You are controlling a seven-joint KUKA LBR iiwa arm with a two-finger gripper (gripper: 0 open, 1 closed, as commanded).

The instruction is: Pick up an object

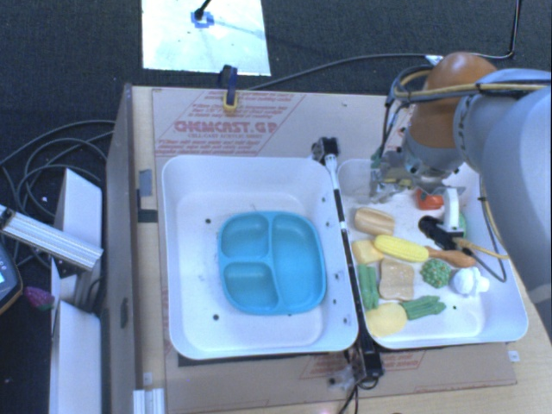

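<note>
The right bin (509,317) holds several toy foods: a tan bread roll (373,221), a yellow corn cob (401,248), a square of toast (398,279), a broccoli floret (436,272), a yellow round piece (386,319), a green pod (423,307) and a red piece (429,200). My gripper (385,182) hangs over the far left corner of this bin, just beyond the bread roll. Nothing shows between its tips, which the wrist above them partly hides.
In the left bin (194,317) lies a blue divided plate (272,261). The grey arm with its orange band (457,72) covers the right bin's far right part. A black clip (326,149) sits at the bins' shared far edge. Cables run along the bench's left side.
</note>
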